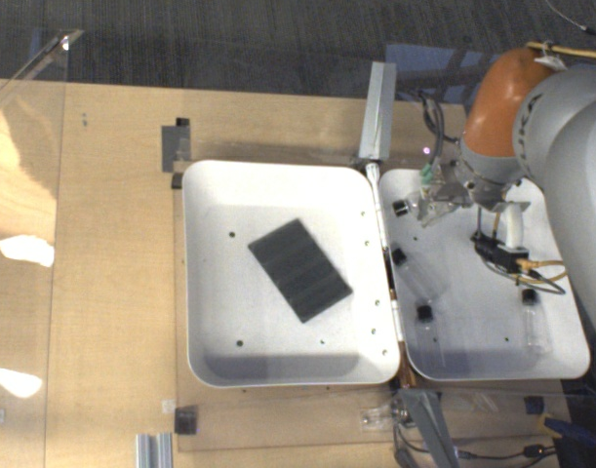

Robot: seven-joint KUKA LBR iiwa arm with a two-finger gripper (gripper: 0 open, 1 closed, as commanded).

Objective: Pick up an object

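Observation:
A flat dark grey rectangular pad lies tilted near the middle of the left bin. The grey arm with its orange band reaches in from the right and hangs over the back of the right bin. Its gripper sits low over that bin's back left corner, well apart from the pad. A small clear object, hard to make out, lies toward the right bin's front right.
A grey metal post stands behind the gap between the two bins. Cables trail from the wrist across the right bin. A black bracket sits on the wooden bench by the left bin's back left corner.

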